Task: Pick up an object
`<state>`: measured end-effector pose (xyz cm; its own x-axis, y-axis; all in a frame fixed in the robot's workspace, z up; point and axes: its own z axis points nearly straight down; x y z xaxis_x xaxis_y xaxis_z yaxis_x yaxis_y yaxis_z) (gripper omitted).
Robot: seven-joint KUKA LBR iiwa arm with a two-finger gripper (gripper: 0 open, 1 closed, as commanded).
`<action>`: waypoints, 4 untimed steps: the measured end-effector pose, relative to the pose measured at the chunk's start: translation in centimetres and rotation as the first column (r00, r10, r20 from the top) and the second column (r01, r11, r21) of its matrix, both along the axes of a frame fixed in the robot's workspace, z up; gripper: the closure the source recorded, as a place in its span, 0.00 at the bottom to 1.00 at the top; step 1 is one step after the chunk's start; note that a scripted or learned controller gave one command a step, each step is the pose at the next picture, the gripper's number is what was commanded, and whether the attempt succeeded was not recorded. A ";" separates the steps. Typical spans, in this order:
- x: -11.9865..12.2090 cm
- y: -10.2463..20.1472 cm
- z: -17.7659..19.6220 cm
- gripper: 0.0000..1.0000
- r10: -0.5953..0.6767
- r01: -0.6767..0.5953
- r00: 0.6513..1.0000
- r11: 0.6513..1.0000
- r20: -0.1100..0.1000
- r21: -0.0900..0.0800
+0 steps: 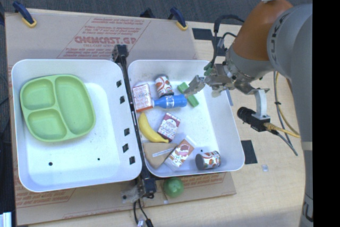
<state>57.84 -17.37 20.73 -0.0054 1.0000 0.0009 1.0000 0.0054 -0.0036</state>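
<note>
Where the grey arm reaches in from the right, its gripper (197, 82) is seen low over the right bin (226, 130), just beside a green block (188, 93); whether its fingers are open or closed cannot be told. A blue bottle (170, 102) is laid on its side there, long axis running left to right, crowded by a banana (149, 130), two cans (163, 85), small cartons (169, 127) and a wedge-shaped piece (156, 156). A green divided plate (56, 108) is set in the left bin (79, 167), both bins on brown cardboard (106, 37) clamped to the bench.
</note>
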 end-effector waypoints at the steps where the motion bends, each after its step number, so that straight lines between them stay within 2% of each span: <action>1: 5.7 0.2 -9.7 0.00 0.000 0.000 1.000 1.000 0.017 -0.006; 2: 6.0 0.3 -8.4 1.00 0.004 -0.004 1.000 1.000 0.023 -0.006; 3: 6.0 0.3 -8.5 0.00 0.005 -0.005 1.000 1.000 0.023 -0.005; 4: 6.0 0.3 -7.4 1.00 0.007 -0.007 1.000 1.000 0.023 -0.005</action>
